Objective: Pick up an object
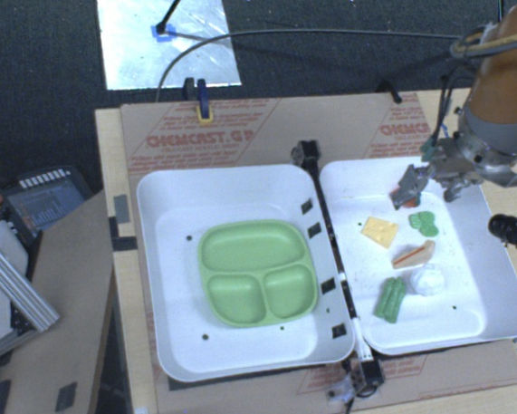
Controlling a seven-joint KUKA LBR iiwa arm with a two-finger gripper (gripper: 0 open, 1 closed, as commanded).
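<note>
So the bench had two shallow white plastic bins side by side, left bin (168, 256) and right bin (494, 288), with a black hinge-like strip (327, 240) running between them. In the left one sat a pale green plastic plate with three compartments (256, 272), roughly centred. All the small stuff was in the right bin: a yellow wedge that looked like toy cheese (379, 231), a small bright green leafy-looking piece (424, 224) just to its right, an orange and tan hot-dog-shaped toy (413, 254) below those, a small white lumpy object (426, 278) right under that, and a dark green ribbed pickle-like piece (390, 299) lying at a slant near the bin's front left. The grey two-finger gripper (411, 187) was over the back part of the right bin, up above the cheese wedge, with the arm coming in from the right and its orange band (504, 60) showing up near the top corner. There was something reddish at the gripper's tip, but honestly I couldn't tell from this angle whether that was an object or whether the gripper was open or closed. Behind the bins, a blue and yellow clamp (201, 100) sat on the brown cardboard sheet (233, 131) under everything.
</note>
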